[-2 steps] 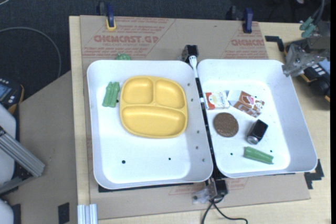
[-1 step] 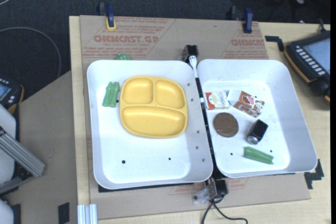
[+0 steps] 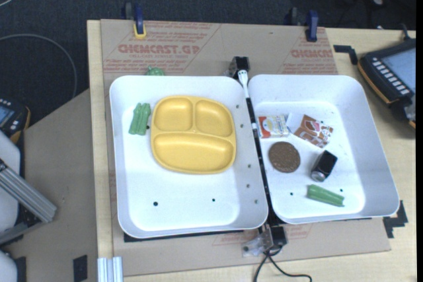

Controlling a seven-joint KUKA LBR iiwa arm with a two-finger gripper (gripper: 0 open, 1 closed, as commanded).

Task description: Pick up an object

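bins: 2 | left bin (image 3: 132,188): 1 yellow divided plate (image 3: 193,134), 1 green pea pod (image 3: 139,119) just left of it | right bin (image 3: 370,142): 2 snack packets (image 3: 273,124) (image 3: 314,129), 1 brown cookie (image 3: 284,157), 1 black can (image 3: 324,166), 1 green stick (image 3: 325,195) nearest | claw: cannot tell

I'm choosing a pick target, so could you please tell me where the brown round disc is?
The brown round disc lies in the right bin, near its left side, just below the small red-and-white packet and left of the black can.

High slanted overhead on both bins (image 3: 125,162)
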